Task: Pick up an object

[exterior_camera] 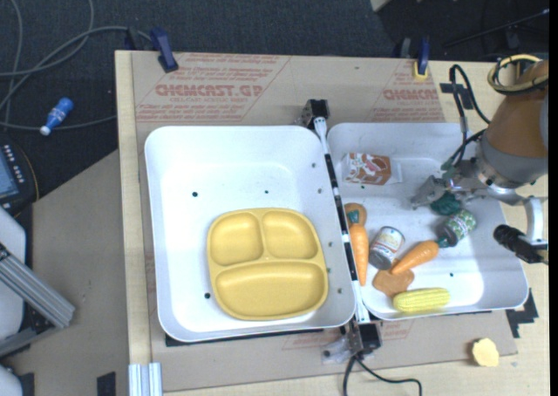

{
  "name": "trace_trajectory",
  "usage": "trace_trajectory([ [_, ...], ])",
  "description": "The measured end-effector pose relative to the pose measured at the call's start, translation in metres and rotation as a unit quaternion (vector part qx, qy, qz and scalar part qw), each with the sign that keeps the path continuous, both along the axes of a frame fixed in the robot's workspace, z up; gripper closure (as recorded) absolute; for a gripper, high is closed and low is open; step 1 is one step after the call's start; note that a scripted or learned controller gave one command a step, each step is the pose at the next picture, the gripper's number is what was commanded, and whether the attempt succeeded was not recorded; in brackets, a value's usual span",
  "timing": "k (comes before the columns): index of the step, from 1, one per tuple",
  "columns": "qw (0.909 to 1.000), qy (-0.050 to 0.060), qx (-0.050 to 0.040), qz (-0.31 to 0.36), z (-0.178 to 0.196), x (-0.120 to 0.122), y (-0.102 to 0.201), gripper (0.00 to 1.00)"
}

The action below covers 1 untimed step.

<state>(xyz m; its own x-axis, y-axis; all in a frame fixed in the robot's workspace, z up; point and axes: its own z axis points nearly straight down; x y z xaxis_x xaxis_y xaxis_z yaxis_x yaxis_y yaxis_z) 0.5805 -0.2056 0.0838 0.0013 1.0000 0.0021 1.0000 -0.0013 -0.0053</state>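
The right bin (488, 285) holds several small items. A brown-and-white packet (366, 167) lies near its back left. A small can (385, 246) rests in the middle, with one carrot (358, 250) on its left along the bin wall and another carrot (415, 255) on its right. A yellow corn cob (421, 299) lies at the front beside an orange lump (392, 281). My gripper (440, 195) is low in the right bin, directly over a dark teal item (447, 206), with a green bottle-like item (457, 227) just in front of it.
The left bin (174, 176) holds a yellow divided plate (266, 263). The arm's orange band (521, 124) hangs over the right bin's far right side. A yellow scrap (485, 351) lies on the bench in front of the right bin.
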Motion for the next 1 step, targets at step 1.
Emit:
trace_trajectory([
  [1, 1.0, -0.004, -0.0012, 0.0, 0.0123, 0.003, -0.0003, 1.0],
])
